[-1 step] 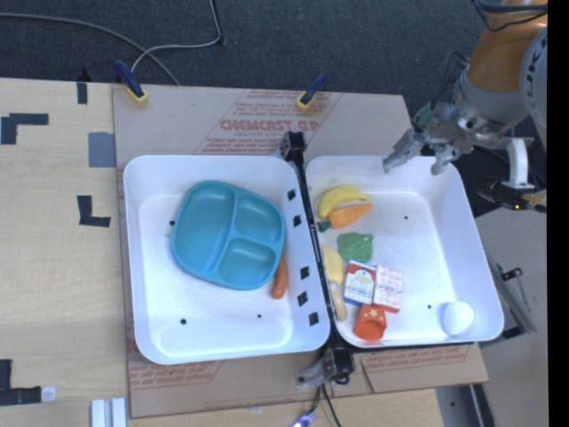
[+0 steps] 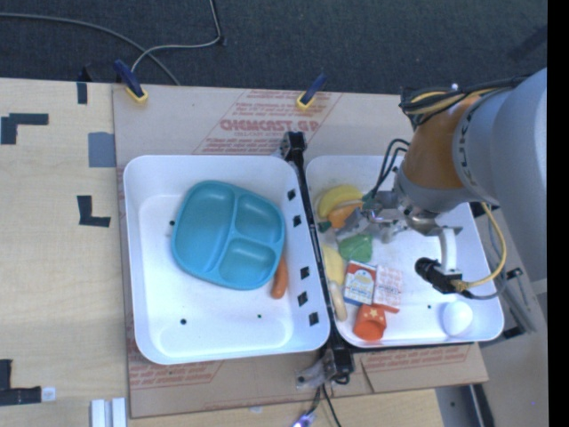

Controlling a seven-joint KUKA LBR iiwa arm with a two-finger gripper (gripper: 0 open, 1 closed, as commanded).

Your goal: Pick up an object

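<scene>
While the arm [image 2: 484,140] reached in from the right, the pincer [image 2: 363,219] sat over the left part of the right bin [image 2: 418,331], down among the clutter; can't tell if it was open, closed or gripping anything. Yellow banana [image 2: 336,199] lay just left of it at the bin's far-left, long axis running left-right with a slight tilt. Green item [image 2: 353,245] just near of the pincer. Small carton [image 2: 359,285], orange cup [image 2: 369,325] and white egg [image 2: 456,316] lay nearer. Left bin [image 2: 147,238] held a blue divided plate [image 2: 228,234], with a carrot [image 2: 280,278] at its right edge, pointing near-far.
</scene>
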